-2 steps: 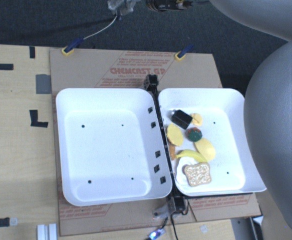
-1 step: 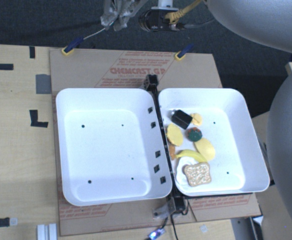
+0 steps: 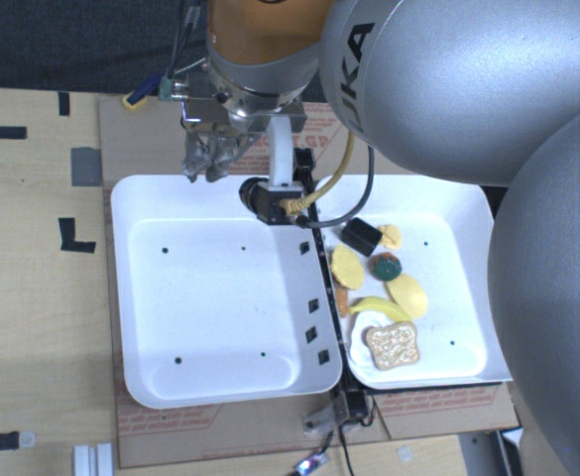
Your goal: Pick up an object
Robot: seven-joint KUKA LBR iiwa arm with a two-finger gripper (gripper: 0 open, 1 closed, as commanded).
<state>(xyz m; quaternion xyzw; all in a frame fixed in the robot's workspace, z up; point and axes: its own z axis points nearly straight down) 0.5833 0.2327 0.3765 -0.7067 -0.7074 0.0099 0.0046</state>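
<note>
Looking down on your tabletop [image 3: 32, 266], you are seeing the grey arm [image 3: 448, 67] reaching in from the right, its orange band sitting at the top. The gripper [image 3: 210, 162] is hanging over the far rim of the left bin [image 3: 210, 305], and you cannot tell whether its fingers are released or clenched. The objects are lying in the right bin [image 3: 448, 266], crowded toward its left side: a black block [image 3: 361, 236], a yellow banana [image 3: 379, 308], a slice of toast [image 3: 393, 345], a pale lemon-like piece [image 3: 407, 296] and a dark green round piece [image 3: 385, 266].
</note>
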